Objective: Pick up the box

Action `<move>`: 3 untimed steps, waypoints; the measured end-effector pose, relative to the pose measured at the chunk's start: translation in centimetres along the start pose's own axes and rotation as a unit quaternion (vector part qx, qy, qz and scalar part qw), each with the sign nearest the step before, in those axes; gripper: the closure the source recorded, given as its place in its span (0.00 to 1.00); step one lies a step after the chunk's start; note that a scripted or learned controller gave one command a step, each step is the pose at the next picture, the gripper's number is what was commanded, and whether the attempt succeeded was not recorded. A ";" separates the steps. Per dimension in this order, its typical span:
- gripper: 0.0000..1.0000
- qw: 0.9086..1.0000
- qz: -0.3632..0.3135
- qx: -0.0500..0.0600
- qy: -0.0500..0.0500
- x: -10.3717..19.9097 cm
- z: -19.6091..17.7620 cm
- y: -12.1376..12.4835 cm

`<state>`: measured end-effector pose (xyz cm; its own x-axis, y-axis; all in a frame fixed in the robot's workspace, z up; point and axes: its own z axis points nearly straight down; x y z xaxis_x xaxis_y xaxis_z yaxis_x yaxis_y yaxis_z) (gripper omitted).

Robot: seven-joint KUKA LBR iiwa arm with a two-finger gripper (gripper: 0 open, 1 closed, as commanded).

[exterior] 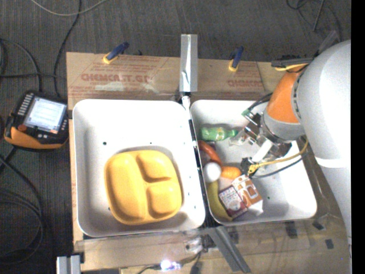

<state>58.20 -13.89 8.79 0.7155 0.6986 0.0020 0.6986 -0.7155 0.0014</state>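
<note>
We see the box [240, 196] lying tilted by the front edge of the right bin [296, 204], towards its left wall, apart from the gripper [256, 144] above the bin's middle, and we cannot tell whether the gripper is open or closed.

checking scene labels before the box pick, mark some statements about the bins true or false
The yellow divided plastic tray lies in the view's left white bin. True.
The small brown and white cardboard box lies beside that tray. False: it is in the right white bin.
The green plastic bottle lies on its side in the right bin. True.
The white egg-shaped ball sits on the tray. False: it lies in the right bin.
</note>
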 end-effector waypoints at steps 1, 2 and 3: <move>0.00 0.984 0.179 0.015 -0.013 4.7 -0.1 6.2; 0.00 0.983 0.183 0.000 0.000 -3.8 0.0 2.0; 0.00 0.966 0.257 0.002 -0.007 1.2 -16.3 7.3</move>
<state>64.16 -18.27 25.14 0.9679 0.2511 -0.0111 0.2511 -0.9680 0.0005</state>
